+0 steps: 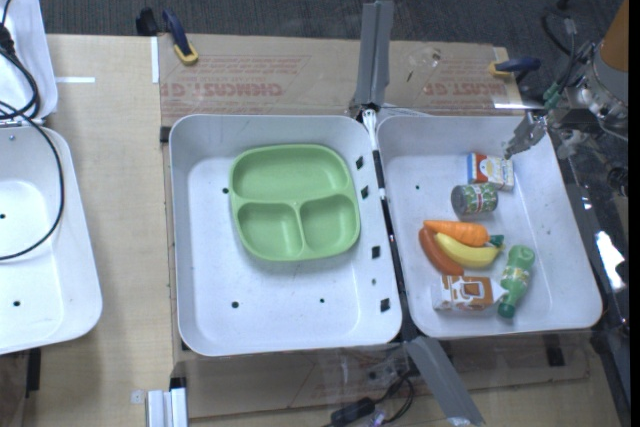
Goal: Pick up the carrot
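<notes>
The carrot [457,231] is orange with a small green top. It lies near the middle of the right bin [560,215], pointing left. A yellow banana [472,253] lies against its near side, and an orange-red piece [436,251] curves beside both. My gripper [519,142] hangs at the bin's far right corner, above and to the right of the carrot and well apart from it. It is close to a small red and white carton [490,170].
A silver can [473,200] lies just beyond the carrot. A green bottle [515,280] and an orange box [465,293] sit at the bin's near side. The left bin [200,265] bears a green divided plate [295,200]. A grey divider [375,55] stands between the bins.
</notes>
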Available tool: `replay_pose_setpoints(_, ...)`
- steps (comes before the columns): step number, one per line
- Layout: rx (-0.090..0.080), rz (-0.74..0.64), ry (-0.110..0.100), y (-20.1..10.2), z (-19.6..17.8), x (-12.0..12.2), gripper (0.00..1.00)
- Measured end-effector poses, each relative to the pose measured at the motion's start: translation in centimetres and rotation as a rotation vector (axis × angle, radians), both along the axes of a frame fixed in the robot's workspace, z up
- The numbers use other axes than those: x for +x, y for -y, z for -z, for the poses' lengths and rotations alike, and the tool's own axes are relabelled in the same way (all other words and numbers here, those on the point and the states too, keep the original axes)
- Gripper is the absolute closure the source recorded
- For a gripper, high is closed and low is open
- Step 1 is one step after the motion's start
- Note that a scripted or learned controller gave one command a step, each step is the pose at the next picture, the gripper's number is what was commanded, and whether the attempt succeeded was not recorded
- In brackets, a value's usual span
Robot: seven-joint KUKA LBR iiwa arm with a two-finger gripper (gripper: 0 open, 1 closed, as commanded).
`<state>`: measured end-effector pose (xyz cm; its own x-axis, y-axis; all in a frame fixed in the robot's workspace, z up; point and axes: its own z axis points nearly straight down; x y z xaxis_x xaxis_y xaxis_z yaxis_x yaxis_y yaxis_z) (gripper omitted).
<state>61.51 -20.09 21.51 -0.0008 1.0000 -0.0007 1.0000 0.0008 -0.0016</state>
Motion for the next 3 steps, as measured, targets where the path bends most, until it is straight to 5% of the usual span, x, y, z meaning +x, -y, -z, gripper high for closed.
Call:
replay_pose_setpoints(1,0.001,0.065,0.0,-4.3,10.7,-4.0,0.0)
replay_pose_setpoints(2,0.001,0.059,-0.001,-9.5,12.4,-8.4,0.0)
replay_pose_setpoints(3,0.0,0.063,-0.002,-9.4,11.5,-8.4,1.0)
